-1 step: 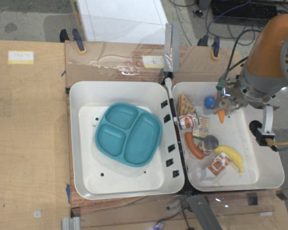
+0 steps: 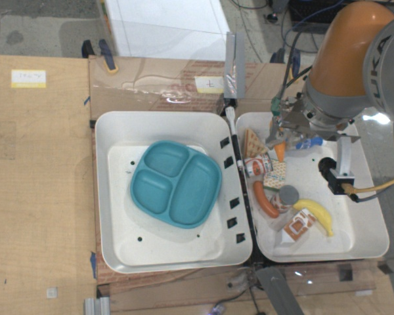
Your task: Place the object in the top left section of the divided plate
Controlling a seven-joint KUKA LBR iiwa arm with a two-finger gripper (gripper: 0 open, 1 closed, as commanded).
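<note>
Teal divided plate (image 2: 176,184) is seen lying flat in the left bin (image 2: 111,195), turned at a slant, all three of its sections bare. Between the two bins a row of black clips (image 2: 230,182) is set along the shared rim. In the right bin (image 2: 374,235) a cluster of play food is heaped against the left wall: a waffle-like piece (image 2: 252,141), a small can (image 2: 256,167), a cracker (image 2: 276,172), a hot dog (image 2: 266,201), a grey-lidded jar (image 2: 287,196), a banana (image 2: 316,214) and a small carton (image 2: 298,224). An orange carrot (image 2: 280,151) is noted just below the gripper (image 2: 282,135), which hangs over the bin's upper left part. Whether the carrot is clamped cannot be told; the claw's state is hidden by the wrist.
</note>
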